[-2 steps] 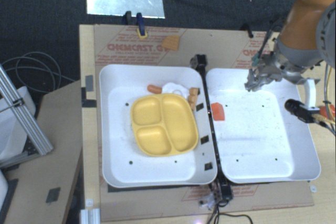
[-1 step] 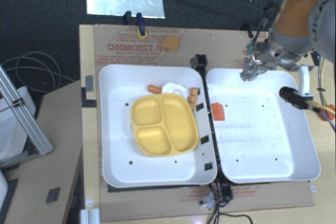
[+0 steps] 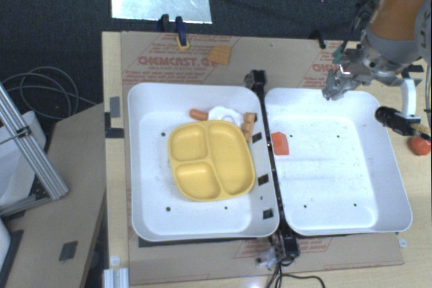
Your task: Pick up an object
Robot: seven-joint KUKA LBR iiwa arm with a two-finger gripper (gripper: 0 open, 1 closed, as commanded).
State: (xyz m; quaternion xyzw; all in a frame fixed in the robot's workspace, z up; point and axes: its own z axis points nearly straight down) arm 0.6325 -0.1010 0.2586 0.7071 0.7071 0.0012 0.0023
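Can't tell jaw state on gripper, too small and blurred; hanging over the far rim of right bin, nothing visible between the fingers. Orange block lying in right bin by its left wall. Yellow divided plate, small sausage, white piece in left bin.

"CHEMCAST" in red on cardboard sheet

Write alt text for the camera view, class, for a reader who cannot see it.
A grey robot arm's two-finger gripper hovers over the back edge of the right shallow white bin, which holds a small orange block. The left shallow white bin holds a yellow three-compartment plastic tray.
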